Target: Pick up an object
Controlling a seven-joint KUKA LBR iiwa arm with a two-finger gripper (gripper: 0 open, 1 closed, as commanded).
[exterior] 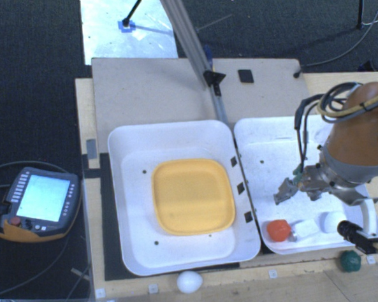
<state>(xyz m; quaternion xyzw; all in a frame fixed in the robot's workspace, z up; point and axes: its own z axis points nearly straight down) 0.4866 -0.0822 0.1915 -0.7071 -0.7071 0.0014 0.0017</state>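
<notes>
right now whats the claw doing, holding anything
Claw: cannot be told whether open or closed; it hangs over the right bin, nothing seen held.

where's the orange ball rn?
The orange ball lies in the right bin, near its front edge, just left of a small white object and below the gripper.

We saw the claw (282, 192) above the right bin (265, 142), near an orange ball (278, 230), while a yellow plate (194, 196) lay in the left bin (130, 182).
</notes>
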